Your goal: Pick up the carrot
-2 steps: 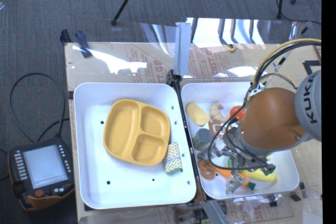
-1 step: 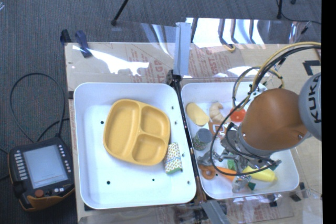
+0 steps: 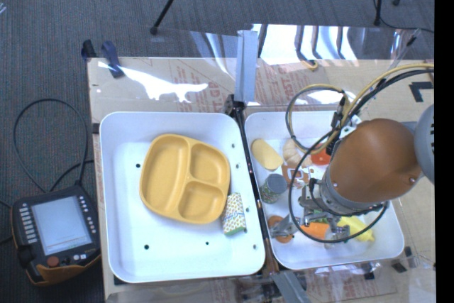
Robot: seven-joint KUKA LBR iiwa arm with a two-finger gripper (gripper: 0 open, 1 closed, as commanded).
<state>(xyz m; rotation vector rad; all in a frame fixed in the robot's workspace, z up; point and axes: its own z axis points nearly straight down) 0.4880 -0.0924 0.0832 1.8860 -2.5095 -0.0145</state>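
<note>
overhead slanted view, both bins (image 3: 113, 152)

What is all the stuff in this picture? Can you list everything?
Bins: two, white, side by side on the bench.
Plate: one, yellow, with sections, in the left bin.
Packet: one, patterned, beside the plate.
Potato: one, pale yellow, right bin.
Can: one, grey, right bin.
Carrot: one, orange, right bin, under the arm.
Banana: one, yellow, beside the carrot.
Screen box: one, grey, on the floor, left.
Arm: one, orange band, over the right bin.
</note>
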